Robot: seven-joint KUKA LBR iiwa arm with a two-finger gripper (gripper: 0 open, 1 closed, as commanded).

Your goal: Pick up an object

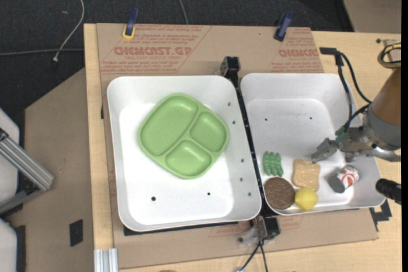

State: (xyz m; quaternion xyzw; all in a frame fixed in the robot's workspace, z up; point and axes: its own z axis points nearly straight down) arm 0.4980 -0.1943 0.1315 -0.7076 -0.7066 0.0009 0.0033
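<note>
- While the gripper point(336, 165) hangs over the right bin point(287, 99), its fingers look spread, grasping nothing.
- Toy foods point(299, 178) crowd the near edge.
- The far half lies open.
- The green plate point(183, 135) fills the left bin point(127, 200).

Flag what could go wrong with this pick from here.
1. The small items sit packed: tan square cracker, brown round disc and yellow ball touch, so a grasp may nudge neighbours.
2. The red-and-white ball lies near the right bin's front wall, beside the gripper; it may roll.
</note>
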